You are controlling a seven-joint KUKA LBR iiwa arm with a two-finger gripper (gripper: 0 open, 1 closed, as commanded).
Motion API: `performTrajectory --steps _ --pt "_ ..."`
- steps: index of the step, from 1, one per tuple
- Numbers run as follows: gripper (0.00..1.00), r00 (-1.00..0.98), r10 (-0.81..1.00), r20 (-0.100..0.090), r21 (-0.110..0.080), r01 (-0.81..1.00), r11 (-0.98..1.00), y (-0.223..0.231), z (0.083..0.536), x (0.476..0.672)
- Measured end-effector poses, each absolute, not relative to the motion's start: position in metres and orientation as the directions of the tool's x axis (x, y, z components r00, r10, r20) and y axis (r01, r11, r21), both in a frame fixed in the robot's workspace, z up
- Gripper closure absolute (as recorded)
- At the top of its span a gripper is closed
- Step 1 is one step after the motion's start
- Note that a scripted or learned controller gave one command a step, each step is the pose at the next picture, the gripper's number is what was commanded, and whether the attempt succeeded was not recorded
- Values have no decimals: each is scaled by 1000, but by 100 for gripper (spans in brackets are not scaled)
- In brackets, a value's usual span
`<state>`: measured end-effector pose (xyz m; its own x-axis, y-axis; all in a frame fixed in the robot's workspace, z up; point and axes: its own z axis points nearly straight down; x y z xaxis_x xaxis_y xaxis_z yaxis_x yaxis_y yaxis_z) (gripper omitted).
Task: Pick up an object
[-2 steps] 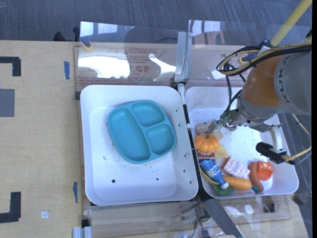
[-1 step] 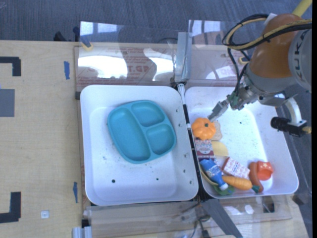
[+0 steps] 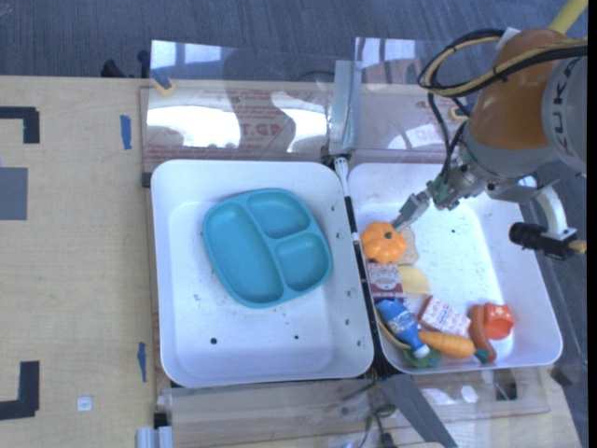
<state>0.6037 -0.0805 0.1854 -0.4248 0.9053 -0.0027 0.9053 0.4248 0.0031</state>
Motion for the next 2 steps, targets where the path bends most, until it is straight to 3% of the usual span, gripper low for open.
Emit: performTrajectory --steps 1,2 --pt "0 -425 905 -3 3 905 425 -80 185 604" --pt "0 -420 907 -17 23 907 421 -98 121 601"
